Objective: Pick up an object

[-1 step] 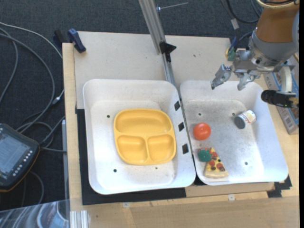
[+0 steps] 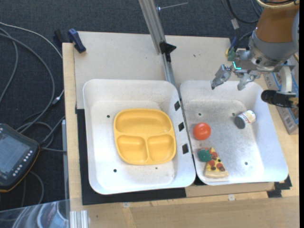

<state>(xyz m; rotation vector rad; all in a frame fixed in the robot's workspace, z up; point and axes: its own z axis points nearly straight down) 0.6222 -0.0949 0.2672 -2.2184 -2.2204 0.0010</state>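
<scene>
In the left bin (image 2: 95,175) lies a yellow divided plate (image 2: 144,136); the right bin (image 2: 270,165) holds a red ball (image 2: 202,131), toy pizza slice (image 2: 215,164) and small can (image 2: 244,118). The jaws of the gripper (image 2: 233,80) hang apart and empty above the right bin's far rim, so this looks like the approach step. The next move calls for choosing a target, probably the can, and descending over it.

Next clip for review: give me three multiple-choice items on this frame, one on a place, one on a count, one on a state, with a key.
1. Where does the yellow tray lie?
A. left bin
B. right bin
C. bare bench

2. How many loose things lie in the right bin?
A. one
B. three
C. five

3. How are the claw fingers?
A. shut on the ball
B. shut on the can
C. spread, holding nothing

Key: A, the tray sits in the left bin; B, a red ball, a small can and a pizza slice toy; C, the fingers stand apart above the bin's far edge.
</scene>
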